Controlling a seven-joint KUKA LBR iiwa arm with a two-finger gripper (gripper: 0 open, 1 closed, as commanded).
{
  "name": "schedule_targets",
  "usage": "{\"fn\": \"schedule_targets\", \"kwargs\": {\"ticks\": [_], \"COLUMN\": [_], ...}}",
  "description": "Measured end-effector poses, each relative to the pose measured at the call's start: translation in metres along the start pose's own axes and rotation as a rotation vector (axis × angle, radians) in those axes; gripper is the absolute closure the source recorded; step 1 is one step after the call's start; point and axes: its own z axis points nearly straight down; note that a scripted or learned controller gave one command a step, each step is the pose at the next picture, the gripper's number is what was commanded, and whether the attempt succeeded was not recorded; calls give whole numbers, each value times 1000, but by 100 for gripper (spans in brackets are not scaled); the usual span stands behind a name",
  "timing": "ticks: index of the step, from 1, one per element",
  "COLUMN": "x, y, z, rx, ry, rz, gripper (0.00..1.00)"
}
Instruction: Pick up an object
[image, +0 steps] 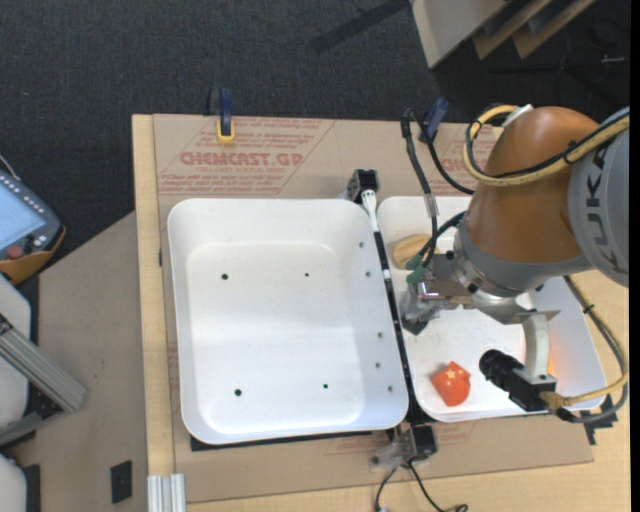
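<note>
The grey robot arm with the orange band (540, 180) reaches over the right shallow white plastic bin (440, 350). Its gripper (414, 314) hangs low near that bin's left wall, just beside the divide with the left shallow white plastic bin (270, 320). The wrist body masks the pincer from above, so how far it is spread cannot be told, and nothing is seen held in it. Two candidates lie in the right bin. A small orange-red lumpy object (452, 385) sits near the front edge, apart from the gripper. A pale tan rounded object (408, 249) sits toward the back, partly hidden by the arm's cabling. The step in hand appears to be the approach, with the pick not yet made. For a sound grasp, the gripper should be centred over one object, preferably the orange-red one, which lies on open floor. The descent should be vertical, the pincer spread wider than the object, and closure delayed until the object sits inside it. The bin wall is close, so a sideways offset risks striking it.
</note>
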Motion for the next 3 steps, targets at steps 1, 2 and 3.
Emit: {"fn": "schedule_targets", "kwargs": {"ticks": [1, 2, 3], "x": [51, 48, 117], "y": [27, 19, 0], "z": [-14, -58, -113], "rx": [-3, -5, -6], "ry": [-1, -2, 1], "rz": [1, 6, -1], "gripper": [100, 100, 100]}}
